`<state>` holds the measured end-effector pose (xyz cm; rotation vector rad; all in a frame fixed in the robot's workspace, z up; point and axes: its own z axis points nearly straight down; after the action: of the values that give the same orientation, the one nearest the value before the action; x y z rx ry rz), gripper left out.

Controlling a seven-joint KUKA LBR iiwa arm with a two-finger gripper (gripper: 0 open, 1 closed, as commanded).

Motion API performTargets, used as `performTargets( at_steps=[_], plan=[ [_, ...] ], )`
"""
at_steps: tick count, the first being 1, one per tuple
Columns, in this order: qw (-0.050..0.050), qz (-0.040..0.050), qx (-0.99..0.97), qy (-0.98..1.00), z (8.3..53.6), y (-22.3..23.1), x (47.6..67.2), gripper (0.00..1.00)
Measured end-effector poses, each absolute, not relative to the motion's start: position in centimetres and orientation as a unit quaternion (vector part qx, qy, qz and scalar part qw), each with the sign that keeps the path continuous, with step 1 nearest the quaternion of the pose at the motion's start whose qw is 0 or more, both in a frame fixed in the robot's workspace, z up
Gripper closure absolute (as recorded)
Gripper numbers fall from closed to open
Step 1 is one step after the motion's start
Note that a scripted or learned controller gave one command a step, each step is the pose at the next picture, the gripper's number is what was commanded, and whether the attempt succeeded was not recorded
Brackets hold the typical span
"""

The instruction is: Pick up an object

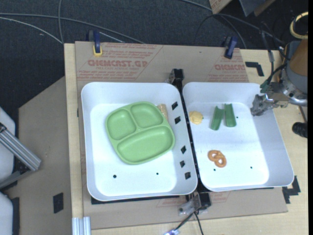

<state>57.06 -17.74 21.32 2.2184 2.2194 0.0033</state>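
The right bin (274, 151) holds two green sticks (223, 116) lying side by side near its back, a small yellow lump (196, 117) at its back left, and an orange pretzel (217, 158) near its front. My gripper (259, 105) hangs over the right bin's back right edge, to the right of the green sticks and apart from them. Nothing shows between its fingers.
The left bin (98, 151) carries a green divided plate (140, 131) with a tan bit (162, 110) at its back right corner. Black clips line the seam between the bins. Blue clamps (97, 42) hold the cardboard base at the back. Cables trail behind.
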Motion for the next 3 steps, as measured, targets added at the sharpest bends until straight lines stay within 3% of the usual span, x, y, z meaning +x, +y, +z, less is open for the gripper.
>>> performTargets(
  at_steps=[1,2,3],
  plan=[
    [0.002,0.0009,0.707,0.707,27.0,-18.5,56.6,1.0],
    [-0.001,-0.0001,0.706,0.708,26.3,-13.8,56.5,1.0],
    [-0.001,-0.0002,0.706,0.708,26.6,-9.3,55.2,1.0]
  ],
)
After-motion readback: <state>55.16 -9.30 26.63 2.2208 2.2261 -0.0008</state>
